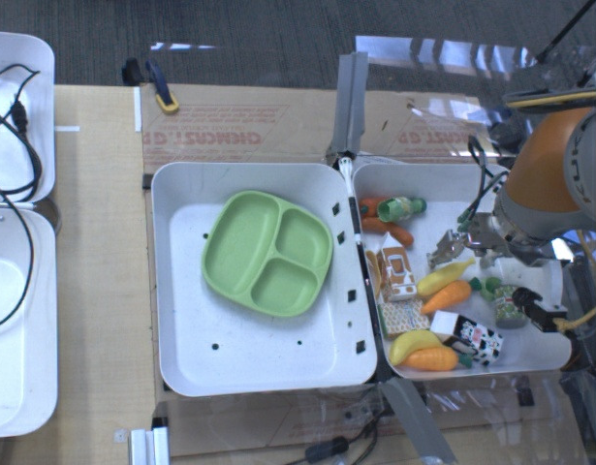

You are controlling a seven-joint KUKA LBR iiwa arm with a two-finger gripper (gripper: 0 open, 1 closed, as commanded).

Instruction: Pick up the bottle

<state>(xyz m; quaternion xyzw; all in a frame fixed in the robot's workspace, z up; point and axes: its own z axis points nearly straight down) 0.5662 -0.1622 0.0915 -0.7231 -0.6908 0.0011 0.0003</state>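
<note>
One bottle (402, 205), two bins (172, 260)

Green bottle (402, 206), pale green plate (267, 253), orange carrots (446, 296), white bins (181, 356).

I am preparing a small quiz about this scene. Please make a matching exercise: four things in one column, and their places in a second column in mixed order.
Things:
1. green plate
2. green bottle
3. banana
4. gripper

Places:
A. far end of the right bin, beside a carrot
B. left bin
C. above the right bin, over the toys
D. middle of the right bin

Pairs: 1-B, 2-A, 3-D, 4-C
</note>
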